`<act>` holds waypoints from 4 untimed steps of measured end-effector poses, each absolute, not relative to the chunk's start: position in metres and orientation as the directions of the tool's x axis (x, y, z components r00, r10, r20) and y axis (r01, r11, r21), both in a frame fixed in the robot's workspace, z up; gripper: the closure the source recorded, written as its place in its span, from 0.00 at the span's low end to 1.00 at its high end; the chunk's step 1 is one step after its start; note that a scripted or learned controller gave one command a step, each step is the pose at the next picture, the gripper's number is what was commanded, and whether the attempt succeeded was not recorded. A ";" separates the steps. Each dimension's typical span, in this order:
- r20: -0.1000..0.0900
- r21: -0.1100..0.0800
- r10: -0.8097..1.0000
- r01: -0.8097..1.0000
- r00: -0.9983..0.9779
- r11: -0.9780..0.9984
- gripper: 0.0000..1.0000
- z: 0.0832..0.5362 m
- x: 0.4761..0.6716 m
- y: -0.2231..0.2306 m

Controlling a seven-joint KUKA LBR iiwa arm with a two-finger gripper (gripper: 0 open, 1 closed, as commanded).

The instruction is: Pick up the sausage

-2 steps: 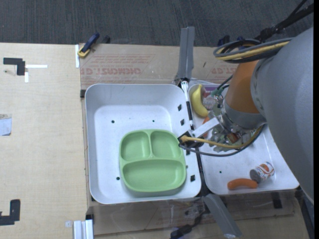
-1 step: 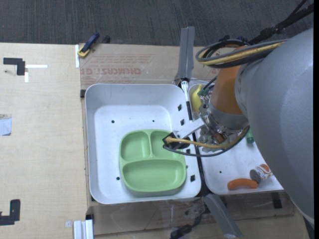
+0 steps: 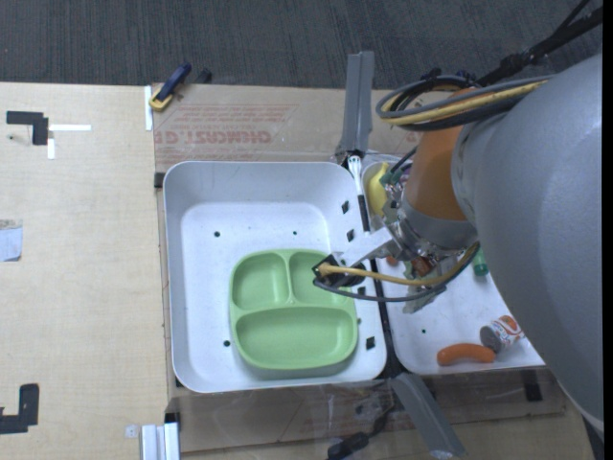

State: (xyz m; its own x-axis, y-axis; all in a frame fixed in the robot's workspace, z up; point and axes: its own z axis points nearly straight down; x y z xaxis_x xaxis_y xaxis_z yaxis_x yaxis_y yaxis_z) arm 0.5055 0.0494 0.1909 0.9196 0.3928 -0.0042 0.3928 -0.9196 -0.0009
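A single camera sits high above the bench [image 3: 77, 257] and looks down at a slant, so the dark carpeted floor [image 3: 239, 17] beyond the bench's far edge takes up the top strip of the view. The left bin [image 3: 177, 257] lies whole near mid-frame. The right bin [image 3: 450, 329] is partly covered by the arm [image 3: 546, 209], which enters from the right and looms large, close to the lens.

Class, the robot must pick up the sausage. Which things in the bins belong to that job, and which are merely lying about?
Belongs to the job:
orange sausage, in the right bin
robot arm

Lying about:
green divided plate, in the left bin
small white-and-orange container beside the sausage
yellow object
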 end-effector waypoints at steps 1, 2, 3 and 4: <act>-0.005 0.000 0.282 0.282 0.959 -0.959 0.00 0.190 0.516 -0.020; -0.005 0.000 0.236 0.236 0.972 -0.972 0.00 0.190 0.589 -0.023; -0.006 0.000 0.212 0.212 0.977 -0.977 0.00 0.145 0.641 -0.099; 0.002 0.001 0.330 0.330 0.944 -0.944 0.00 0.095 0.617 -0.101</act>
